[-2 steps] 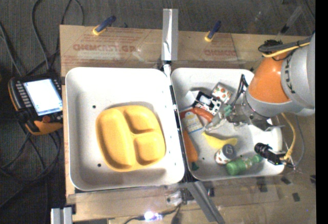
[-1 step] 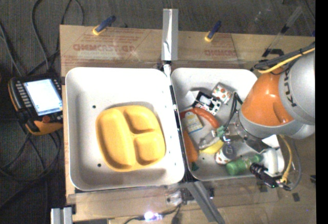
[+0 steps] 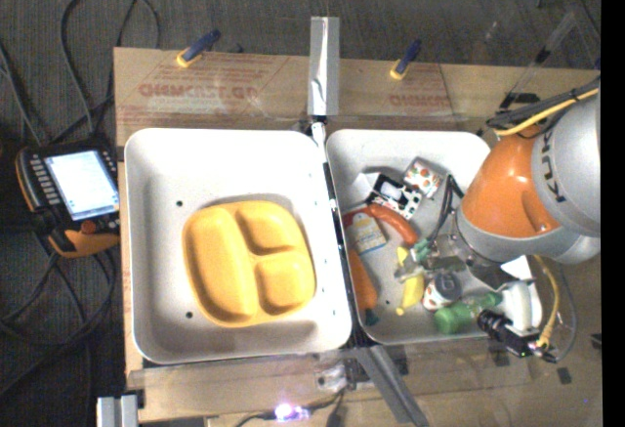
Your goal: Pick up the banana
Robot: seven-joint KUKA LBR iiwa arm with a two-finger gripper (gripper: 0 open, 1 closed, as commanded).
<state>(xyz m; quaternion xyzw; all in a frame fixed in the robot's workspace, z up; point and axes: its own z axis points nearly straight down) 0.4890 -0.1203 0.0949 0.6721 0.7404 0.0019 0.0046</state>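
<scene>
I am hovering over the right bin [image 3: 469, 144], my jaws low in the clutter; I cannot tell their state. The banana [image 3: 411, 290] is lying just beside them, near the green toy [image 3: 455, 319]. I am judging a straight descent, centred on it, best.

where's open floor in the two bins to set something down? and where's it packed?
Left bin: bare white margin all around the yellow divided tray, widest along the top and left walls. Right bin: only a small bare strip in the upper left by the divider wall. Its middle and bottom are packed with the banana, other toys and the end effector.
</scene>
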